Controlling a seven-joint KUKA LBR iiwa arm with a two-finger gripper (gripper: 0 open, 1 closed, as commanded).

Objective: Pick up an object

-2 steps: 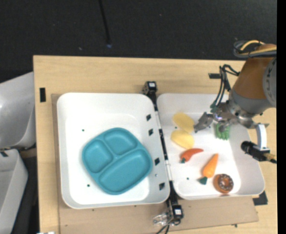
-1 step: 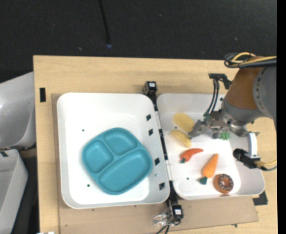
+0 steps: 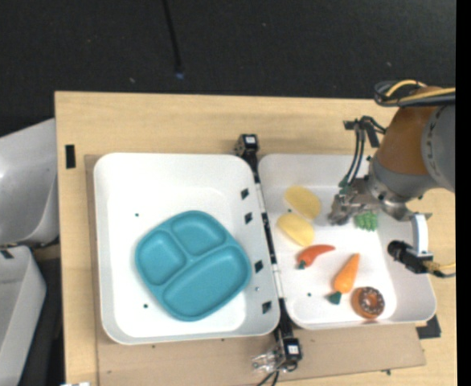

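We find the gripper (image 3: 346,208) low in the right bin (image 3: 408,300), near its back half, with the arm (image 3: 408,155) reaching in from the right. Whether it is open or closed we cannot tell; its tip is a dark blur at this slant, and we see nothing clearly held.

Candidate things all lie in the right bin. A green piece (image 3: 367,221) sits just beside the gripper on its right, partly hidden. Two yellow pieces lie to its left: the upper yellow (image 3: 303,201) and the lower yellow (image 3: 296,229), close to each other. Nearer the front are a red pepper (image 3: 313,254), a carrot (image 3: 346,273) and a donut (image 3: 368,301).

We judge these to be toy food: light, fairly stiff, smooth and rounded, so apt to slip or roll out of a two-finger pinch. The carrot and pepper are best taken across the narrow middle, jaws square to the long axis. The yellow pieces are plump; a wide opening across the short side suits them.

Room: the donut lies close to the front wall and the yellow pieces are near the divider (image 3: 261,215) between bins, which cramps a finger there. The carrot and pepper have open floor around them. The left bin (image 3: 115,296) holds a blue tray (image 3: 191,264), well apart from the work.
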